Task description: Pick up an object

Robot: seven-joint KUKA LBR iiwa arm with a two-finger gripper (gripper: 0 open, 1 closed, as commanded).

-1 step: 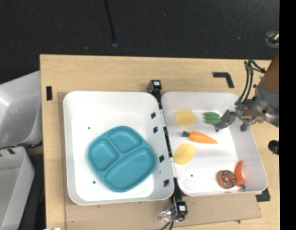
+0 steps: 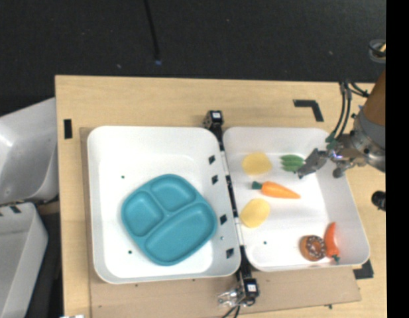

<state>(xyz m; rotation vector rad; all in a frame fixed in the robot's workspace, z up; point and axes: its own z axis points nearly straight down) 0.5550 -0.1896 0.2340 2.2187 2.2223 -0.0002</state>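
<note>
Carrot [image 2: 280,190] in right bin [image 2: 343,197], pincer [image 2: 321,165] above, spread open, arm cut off at frame edge

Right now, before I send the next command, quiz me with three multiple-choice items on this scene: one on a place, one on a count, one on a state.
1. Where does the blue divided plate lie?
A. left bin
B. right bin
C. bare bench

2. How many pale yellow pieces lie in the right bin?
A. one
B. two
C. four

3. How does the gripper stand?
A. closed on the carrot
B. open above the right bin, holding nothing
C. resting on the plate

Key: 1 A, the plate sits in the left bin. 2 B, two yellow pieces show. 3 B, the fingers are spread beside the green piece; the carrot lies apart.
</note>
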